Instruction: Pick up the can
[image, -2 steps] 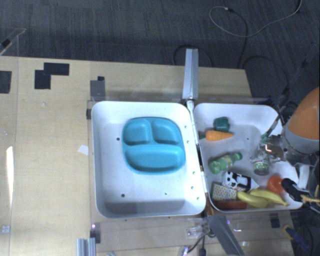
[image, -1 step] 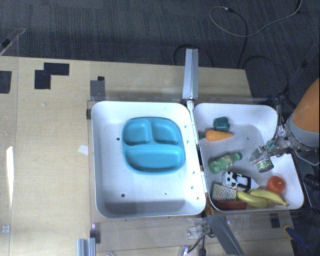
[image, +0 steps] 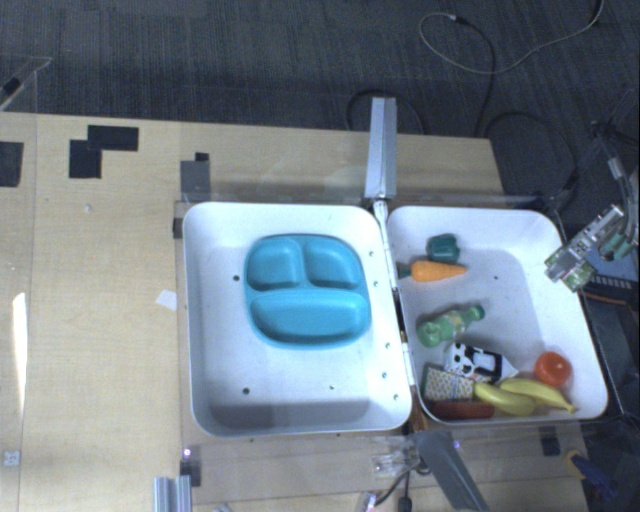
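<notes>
One can (image: 442, 245), apparently the small dark-green item, lay far side of the right bin (image: 530, 215), just beside the carrot (image: 437, 270). Gripper (image: 578, 260) hung over the right rim, well apart; whether spread or closed could not be told. Risk: the crowding carrot could be caught instead.
</notes>
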